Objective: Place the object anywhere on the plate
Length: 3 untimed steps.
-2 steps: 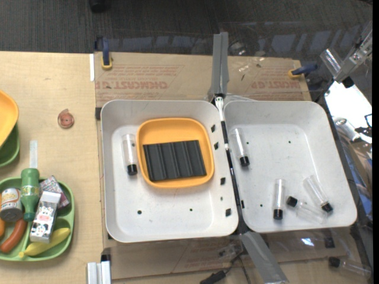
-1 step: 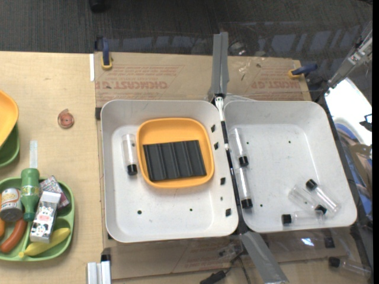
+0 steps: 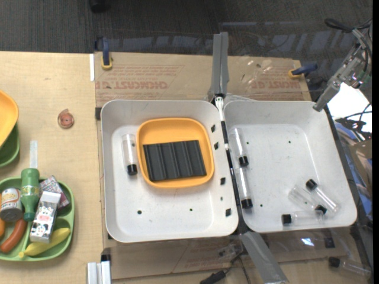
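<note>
Ridged black object (image 3: 175,161) flat on orange plate (image 3: 175,130), left bin (image 3: 118,218).

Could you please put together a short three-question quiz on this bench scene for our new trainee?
1. True or false: the dark ridged block lies on the orange plate.
2. Which bin holds the plate? A) the left bin B) the right bin
3. Fill in: the clear tube in the left bin lies to the plate's ____ in the camera view.

Key
1. True: the block rests inside the plate's rim.
2. A: the right bin holds clear black-capped tubes instead.
3. Left: it lies beside the plate, lengthwise.
</note>
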Tool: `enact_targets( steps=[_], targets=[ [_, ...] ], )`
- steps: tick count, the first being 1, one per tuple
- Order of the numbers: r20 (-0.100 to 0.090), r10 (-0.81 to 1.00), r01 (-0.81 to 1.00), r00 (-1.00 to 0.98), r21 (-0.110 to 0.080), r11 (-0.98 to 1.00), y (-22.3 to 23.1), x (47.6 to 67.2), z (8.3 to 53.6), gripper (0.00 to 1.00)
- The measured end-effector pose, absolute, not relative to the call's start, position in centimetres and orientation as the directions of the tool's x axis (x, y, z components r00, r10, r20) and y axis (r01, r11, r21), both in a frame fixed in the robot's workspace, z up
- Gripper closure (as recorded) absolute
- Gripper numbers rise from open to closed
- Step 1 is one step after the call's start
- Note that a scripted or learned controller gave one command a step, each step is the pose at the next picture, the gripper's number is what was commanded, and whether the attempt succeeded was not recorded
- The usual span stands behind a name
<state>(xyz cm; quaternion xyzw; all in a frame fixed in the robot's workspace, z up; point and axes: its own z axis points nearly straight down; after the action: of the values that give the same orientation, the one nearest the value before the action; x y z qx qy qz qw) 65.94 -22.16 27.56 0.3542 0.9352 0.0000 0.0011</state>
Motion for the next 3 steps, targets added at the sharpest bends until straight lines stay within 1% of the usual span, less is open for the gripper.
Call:
enact_targets(
  steps=[1,2,3],
  targets=[
    [-0.003,0.633,0.633,-0.774,0.001,0.774,-22.1,65.4,23.0,0.0],
    [-0.003,0.45,0.45,-0.893,0.001,0.893,-22.2,65.4,22.2,0.0],
    [-0.004,0.17,0.17,-0.985,0.001,0.985,-22.2,64.5,20.7,0.0]
  ],
)
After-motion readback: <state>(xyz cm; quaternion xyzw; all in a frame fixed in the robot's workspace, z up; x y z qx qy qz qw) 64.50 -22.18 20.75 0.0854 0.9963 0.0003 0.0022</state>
